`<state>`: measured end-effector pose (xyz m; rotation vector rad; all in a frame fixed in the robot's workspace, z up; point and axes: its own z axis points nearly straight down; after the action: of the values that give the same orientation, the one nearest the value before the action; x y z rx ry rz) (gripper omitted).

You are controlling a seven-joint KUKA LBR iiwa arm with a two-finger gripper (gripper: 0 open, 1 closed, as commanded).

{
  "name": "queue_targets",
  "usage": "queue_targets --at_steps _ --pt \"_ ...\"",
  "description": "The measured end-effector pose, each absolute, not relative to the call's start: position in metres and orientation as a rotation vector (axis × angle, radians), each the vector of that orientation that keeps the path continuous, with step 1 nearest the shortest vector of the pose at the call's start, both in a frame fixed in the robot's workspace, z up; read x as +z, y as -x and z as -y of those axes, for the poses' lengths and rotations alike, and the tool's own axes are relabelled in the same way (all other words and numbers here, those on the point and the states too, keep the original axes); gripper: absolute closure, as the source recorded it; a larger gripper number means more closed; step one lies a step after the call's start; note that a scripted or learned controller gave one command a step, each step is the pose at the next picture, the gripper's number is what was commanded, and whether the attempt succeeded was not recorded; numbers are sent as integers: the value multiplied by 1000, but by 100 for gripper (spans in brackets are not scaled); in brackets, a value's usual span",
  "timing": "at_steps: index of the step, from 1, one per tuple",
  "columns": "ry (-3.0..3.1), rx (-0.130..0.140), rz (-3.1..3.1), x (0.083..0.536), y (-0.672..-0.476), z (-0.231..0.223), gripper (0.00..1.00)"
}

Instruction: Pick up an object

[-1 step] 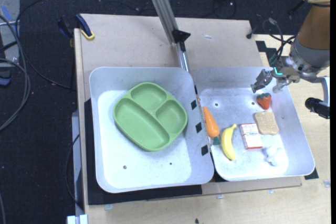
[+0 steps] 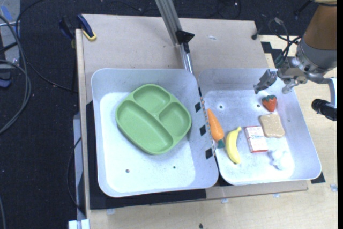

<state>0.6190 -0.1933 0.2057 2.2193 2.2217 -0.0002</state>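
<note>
Nothing is picked up yet. The gripper (image 2: pixel 278 82) hovers over the far edge of the right bin (image 2: pixel 300 169), fingers spread and bare, just beside the strawberry (image 2: pixel 269 103). The carrot (image 2: pixel 215 125), banana (image 2: pixel 233 145), box (image 2: pixel 256 139) and bread (image 2: pixel 272 125) lie in that bin; the whole grasp and lift remain.

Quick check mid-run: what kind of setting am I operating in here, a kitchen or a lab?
Most likely a robotics lab bench, not a kitchen: two shallow white bins sit on a plywood board, loose black cables trail over dark carpet, and the food is toy-like, such as the small yellow plastic banana.
</note>
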Motion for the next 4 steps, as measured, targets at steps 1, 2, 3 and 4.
queue_targets --at_steps 1,2,3,4 --pt "-2225 -5 -2223 145 -611 196 0" --pt "-2223 -4 -2224 91 -611 195 0" --pt "-2219 0 -2220 105 -612 195 100" --pt "-2214 5 -2219 160 -624 198 100"
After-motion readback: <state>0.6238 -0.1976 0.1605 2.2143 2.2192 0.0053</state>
